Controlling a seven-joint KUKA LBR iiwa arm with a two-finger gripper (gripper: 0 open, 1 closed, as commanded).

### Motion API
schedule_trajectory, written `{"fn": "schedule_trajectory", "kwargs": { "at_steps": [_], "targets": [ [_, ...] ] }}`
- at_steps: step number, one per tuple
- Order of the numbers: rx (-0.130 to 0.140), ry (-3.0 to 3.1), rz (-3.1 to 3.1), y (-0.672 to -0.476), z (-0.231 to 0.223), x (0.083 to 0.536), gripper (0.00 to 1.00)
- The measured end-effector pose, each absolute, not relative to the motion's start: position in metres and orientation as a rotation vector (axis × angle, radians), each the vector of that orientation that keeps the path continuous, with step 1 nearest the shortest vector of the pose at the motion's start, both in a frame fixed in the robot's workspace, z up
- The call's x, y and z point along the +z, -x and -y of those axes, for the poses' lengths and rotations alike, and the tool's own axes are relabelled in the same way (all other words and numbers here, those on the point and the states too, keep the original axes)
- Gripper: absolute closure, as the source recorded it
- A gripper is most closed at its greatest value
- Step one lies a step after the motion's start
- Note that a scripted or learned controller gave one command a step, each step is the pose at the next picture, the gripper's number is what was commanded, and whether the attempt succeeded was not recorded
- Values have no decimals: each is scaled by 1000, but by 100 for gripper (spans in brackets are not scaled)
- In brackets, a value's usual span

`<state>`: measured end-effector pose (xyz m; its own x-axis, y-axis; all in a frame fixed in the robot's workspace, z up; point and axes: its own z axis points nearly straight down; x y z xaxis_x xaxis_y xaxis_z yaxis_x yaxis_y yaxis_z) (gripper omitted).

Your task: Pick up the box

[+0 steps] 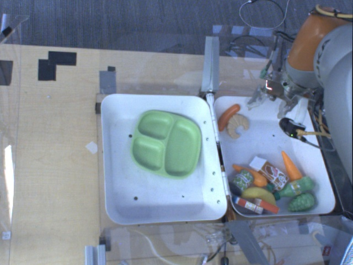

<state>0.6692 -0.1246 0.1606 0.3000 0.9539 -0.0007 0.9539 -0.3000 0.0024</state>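
Spreading apart with nothing between them, the fingers of the gripper point(272, 96) hang over the right bin's point(317, 148) far edge. Behind, the orange-banded arm point(325, 43) slants in from the right. Well apart, the box point(269, 171) lies among toy food near the front.

Even, bright daylight-like light falls across the pale wooden bench point(49, 164), with a strip of glare at its far left edge. The two shallow white plastic bins point(118, 203) look slightly washed out and throw only thin, soft shadows. The large grey arm point(336, 76) at right is blurred and out of focus. Fine detail is grainy throughout.
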Motion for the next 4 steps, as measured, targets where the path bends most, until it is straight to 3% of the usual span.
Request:
{"fn": "schedule_trajectory", "kwargs": {
  "at_steps": [1, 2, 3, 4],
  "targets": [
    [11, -2750, -1511, -600, 121, 88, 0],
    [-64, -2821, -1443, -660, 136, 89, 0],
    [-18, -2831, -1383, -667, 176, 87, 0],
    [6, -2811, -1391, -672, 174, 100, 100]
  ]
}}
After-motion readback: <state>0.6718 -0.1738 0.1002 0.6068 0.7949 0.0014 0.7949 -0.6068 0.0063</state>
